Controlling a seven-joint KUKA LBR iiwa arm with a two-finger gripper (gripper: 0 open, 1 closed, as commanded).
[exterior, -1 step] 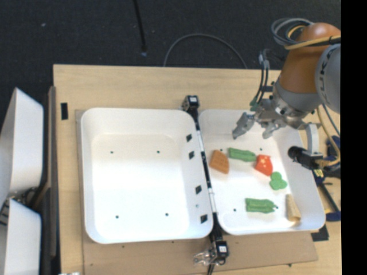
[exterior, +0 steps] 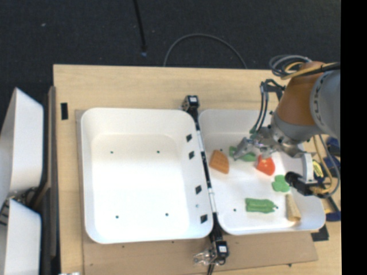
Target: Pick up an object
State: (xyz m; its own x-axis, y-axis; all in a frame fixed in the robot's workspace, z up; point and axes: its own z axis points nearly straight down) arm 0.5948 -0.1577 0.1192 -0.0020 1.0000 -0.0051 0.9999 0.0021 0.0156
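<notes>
The right bin (exterior: 229, 122) holds several small objects: an orange wedge (exterior: 219, 161), a red-orange piece (exterior: 265, 165), a small green piece (exterior: 280, 184), a long green piece (exterior: 260, 205), a tan block (exterior: 293, 208) at the bin's right edge, and a green bit (exterior: 245, 155) under the gripper. My gripper (exterior: 250, 148) hangs low over the bin's middle, right above that green bit and left of the red-orange piece. The arm's grey and orange wrist (exterior: 298, 105) rises behind it.
The left bin (exterior: 137, 176) sits beside the right one, with black clips (exterior: 199, 171) along the shared rim. Cables (exterior: 287, 65) loop at the arm's base, and white boxes (exterior: 23, 153) stand at the far left off the bench.
</notes>
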